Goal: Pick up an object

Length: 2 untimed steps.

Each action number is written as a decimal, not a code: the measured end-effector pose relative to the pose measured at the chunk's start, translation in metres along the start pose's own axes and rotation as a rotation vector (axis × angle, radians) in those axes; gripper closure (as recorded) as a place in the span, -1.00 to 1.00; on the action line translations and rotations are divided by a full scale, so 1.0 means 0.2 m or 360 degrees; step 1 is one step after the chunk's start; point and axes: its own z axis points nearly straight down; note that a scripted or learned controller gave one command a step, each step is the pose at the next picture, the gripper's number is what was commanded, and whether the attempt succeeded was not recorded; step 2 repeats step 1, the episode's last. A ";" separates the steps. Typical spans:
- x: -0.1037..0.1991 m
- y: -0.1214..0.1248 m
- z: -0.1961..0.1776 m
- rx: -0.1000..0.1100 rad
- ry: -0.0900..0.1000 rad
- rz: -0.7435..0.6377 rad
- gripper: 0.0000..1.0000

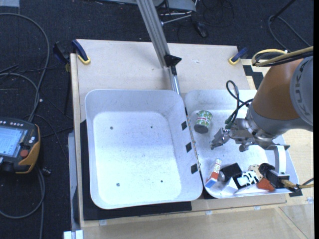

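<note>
My gripper [218, 140] hangs over the middle of the right bin [214, 97], pointing left and down from the orange-banded wrist. A small green and white can [203, 121] lies just up and left of it, apart from it. Below the gripper, near the bin's front edge, lies a white tube with a red and blue end [214, 172]. Beside the tube sit a black block [231, 171], a black and white object [244, 179] and a red piece [266, 185]. I see nothing carried at the gripper's tip.
The left bin [99, 101] adjoins the right one along a shared wall with black clips [189, 147]. A slanted metal pole [155, 26] rises from the back of the bench. The arm covers the right bin's right side.
</note>
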 end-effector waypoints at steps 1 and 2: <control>0.00 0.00 0.00 0.0000 0.0000 0.0000 -1.00; 0.00 0.00 0.00 0.0000 0.0000 0.0000 -1.00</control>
